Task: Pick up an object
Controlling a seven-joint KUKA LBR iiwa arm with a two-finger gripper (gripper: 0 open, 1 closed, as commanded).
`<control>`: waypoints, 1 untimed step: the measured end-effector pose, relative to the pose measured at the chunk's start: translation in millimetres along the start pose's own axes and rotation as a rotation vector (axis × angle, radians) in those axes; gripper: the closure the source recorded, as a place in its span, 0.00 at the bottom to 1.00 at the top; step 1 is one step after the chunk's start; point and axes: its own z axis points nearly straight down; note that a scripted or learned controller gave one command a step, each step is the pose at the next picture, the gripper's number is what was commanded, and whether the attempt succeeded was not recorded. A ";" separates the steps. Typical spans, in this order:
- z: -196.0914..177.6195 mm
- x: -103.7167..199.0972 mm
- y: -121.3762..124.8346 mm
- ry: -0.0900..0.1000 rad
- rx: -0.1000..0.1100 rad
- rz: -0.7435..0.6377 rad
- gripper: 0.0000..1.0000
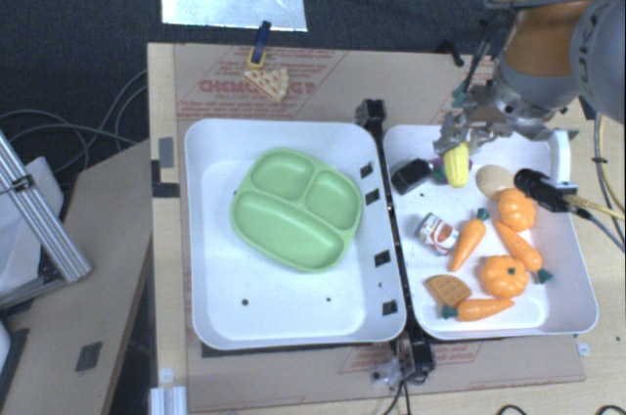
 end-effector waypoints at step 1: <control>1.7 11.1 -0.6 -0.001 0.000 0.000 1.00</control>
